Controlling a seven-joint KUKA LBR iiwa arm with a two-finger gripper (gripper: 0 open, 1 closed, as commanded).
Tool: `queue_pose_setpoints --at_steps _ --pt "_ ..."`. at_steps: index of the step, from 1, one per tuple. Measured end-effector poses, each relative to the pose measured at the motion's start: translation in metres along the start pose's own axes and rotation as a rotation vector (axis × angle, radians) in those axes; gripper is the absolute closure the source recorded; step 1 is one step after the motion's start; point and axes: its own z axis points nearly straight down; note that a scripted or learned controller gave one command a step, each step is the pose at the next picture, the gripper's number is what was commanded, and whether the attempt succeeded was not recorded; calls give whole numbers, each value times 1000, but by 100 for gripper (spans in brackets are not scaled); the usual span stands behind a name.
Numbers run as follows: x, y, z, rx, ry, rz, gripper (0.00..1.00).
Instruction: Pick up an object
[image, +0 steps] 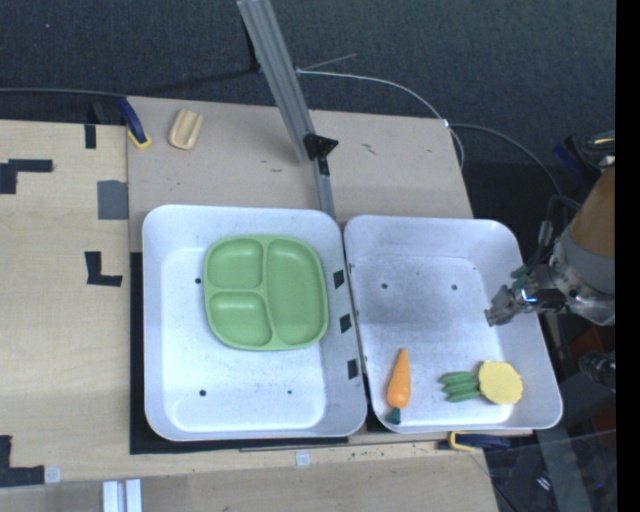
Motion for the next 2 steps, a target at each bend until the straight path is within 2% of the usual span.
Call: queue_pose_setpoints --at_steps 1,2 --pt "0 2 -51 0 0 -1 100" --pt "50 36 -38 6 3 -6 100"
